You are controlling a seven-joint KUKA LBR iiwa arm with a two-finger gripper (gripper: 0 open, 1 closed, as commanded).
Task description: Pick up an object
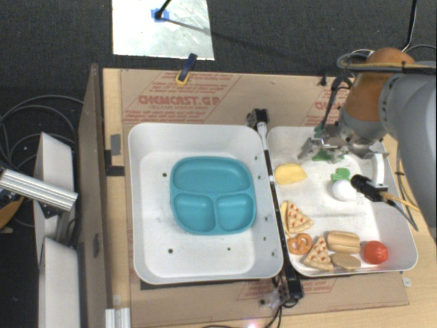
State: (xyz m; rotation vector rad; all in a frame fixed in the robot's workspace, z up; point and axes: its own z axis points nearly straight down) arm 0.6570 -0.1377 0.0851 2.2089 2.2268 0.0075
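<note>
My gripper [321,147] hangs low over the back of the right bin [399,265], reaching in from the right. A green item [323,157] lies right under it, partly hidden by the gripper. Just left of it, a yellow piece [290,174] rests near the bin's left wall. A white egg [343,190] with a small green piece [339,175] at its top sits to the front right of the gripper. Along the front of the bin lie two pizza slices [295,218], a pretzel [299,242], a bread roll [343,240] and a red tomato [375,252].
The left bin [147,203] holds a blue compartment tray [212,195] in its middle. A divider rail [270,183] separates the two bins. The grey arm with its orange band [372,94] crosses the back right corner of the right bin.
</note>
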